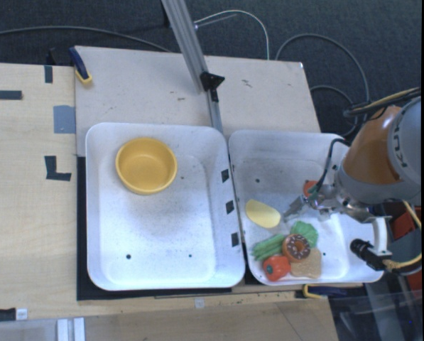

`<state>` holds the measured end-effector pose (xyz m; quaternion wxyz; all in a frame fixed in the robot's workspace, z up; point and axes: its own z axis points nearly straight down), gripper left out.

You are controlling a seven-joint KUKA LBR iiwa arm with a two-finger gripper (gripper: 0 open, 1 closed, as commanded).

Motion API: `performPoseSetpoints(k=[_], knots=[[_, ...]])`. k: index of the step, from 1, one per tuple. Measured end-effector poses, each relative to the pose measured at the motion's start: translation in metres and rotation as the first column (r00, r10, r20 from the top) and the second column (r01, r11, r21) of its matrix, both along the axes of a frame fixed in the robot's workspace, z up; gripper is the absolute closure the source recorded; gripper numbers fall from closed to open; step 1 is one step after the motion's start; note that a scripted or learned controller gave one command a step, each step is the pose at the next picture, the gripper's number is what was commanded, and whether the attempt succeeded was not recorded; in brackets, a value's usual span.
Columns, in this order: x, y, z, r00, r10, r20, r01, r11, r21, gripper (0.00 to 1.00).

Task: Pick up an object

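Note:
The right bin (283, 148) holds several small objects. A pale yellow lemon-shaped piece (263, 214) lies near its left wall. Toward the front sit a green leafy piece (270, 247), a brown donut (297, 247), a red tomato-like piece (275, 267) and a tan slice (308, 267). My gripper (304, 204) reaches in from the right and hangs low over the bin's middle, just right of the yellow piece and above the donut. A small red object (310, 187) peeks out beside the gripper's far side, partly hidden by it.
A yellow bowl (146, 165) rests in the far left part of the left bin (162, 261). A metal pole (190, 41) slants up from between the bins. Cables lie behind the bench. The arm's orange band (371, 151) overhangs the right bin's right edge.

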<state>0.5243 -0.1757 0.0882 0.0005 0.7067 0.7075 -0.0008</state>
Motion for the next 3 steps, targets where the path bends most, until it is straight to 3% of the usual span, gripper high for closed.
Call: performPoseSetpoints(k=[1, 3], knots=[[0.0, 0.001, 0.011, 1.0, 0.0, 0.0, 0.0, 1.0, 0.002, 1.0], [0.01, -0.002, 0.126, 1.0, 0.001, 0.005, -0.001, 1.0, 0.0, 1.0]])
